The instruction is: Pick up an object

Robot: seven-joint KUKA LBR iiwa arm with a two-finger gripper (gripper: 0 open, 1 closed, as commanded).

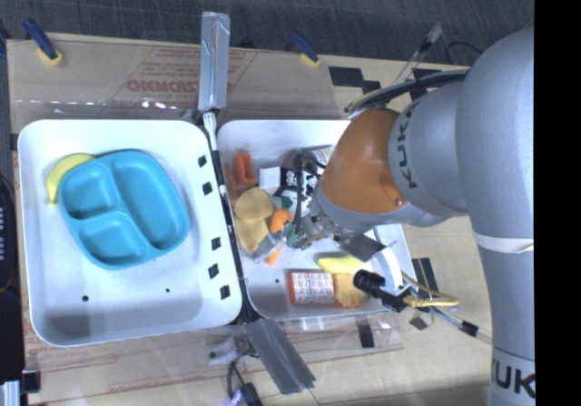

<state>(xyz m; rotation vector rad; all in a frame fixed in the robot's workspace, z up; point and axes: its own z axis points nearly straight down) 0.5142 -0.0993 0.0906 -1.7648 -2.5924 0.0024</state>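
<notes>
The camera view shows the arm (454,159) reaching from the right over the right bin (272,304), its orange band (359,173) above the clutter and the gripper (304,230) low among the things at the bin's middle; whether it grips anything I cannot tell. Around it lie a tan lump (252,213), a small orange piece (280,221), an orange stick (243,168), a yellow block (338,263) and a labelled can (313,287) near the front wall. In the left bin (54,304) a blue divided tray (127,206) rests over a yellow banana (62,173).
</notes>
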